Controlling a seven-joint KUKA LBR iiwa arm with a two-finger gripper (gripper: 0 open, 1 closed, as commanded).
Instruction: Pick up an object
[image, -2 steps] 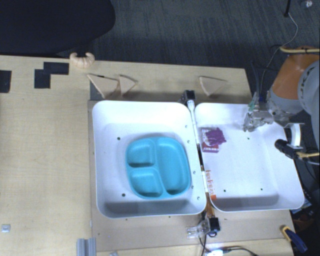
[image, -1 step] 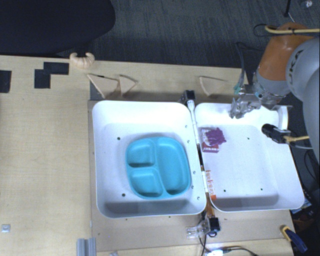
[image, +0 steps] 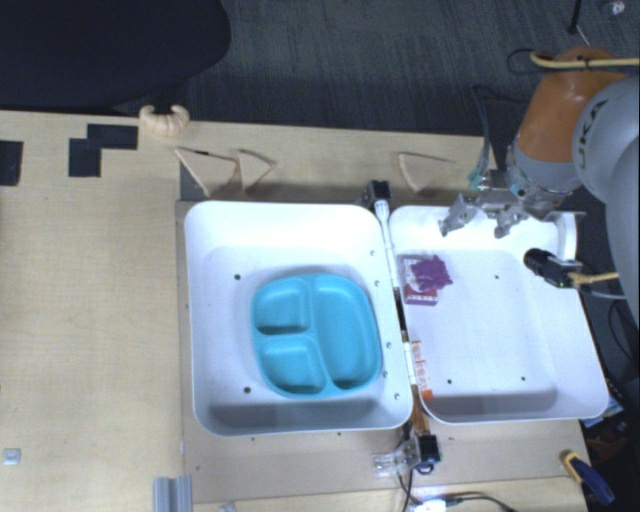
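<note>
A small purple packet (image: 425, 277) lies flat on the floor of the right bin (image: 520, 350), close to its left wall. My gripper (image: 478, 223) hangs over the far edge of that bin, up and to the right of the packet and apart from it. Its two fingers (image: 452, 222) are spread open and nothing sits between them. A blue divided plate (image: 315, 332) with three compartments rests in the middle of the left bin (image: 215, 300).
A thin white and orange strip (image: 418, 366) lies along the rim between the two bins. The grey arm with its orange band (image: 560, 120) comes in from the upper right. Pale brackets (image: 225, 165) stand behind the bins.
</note>
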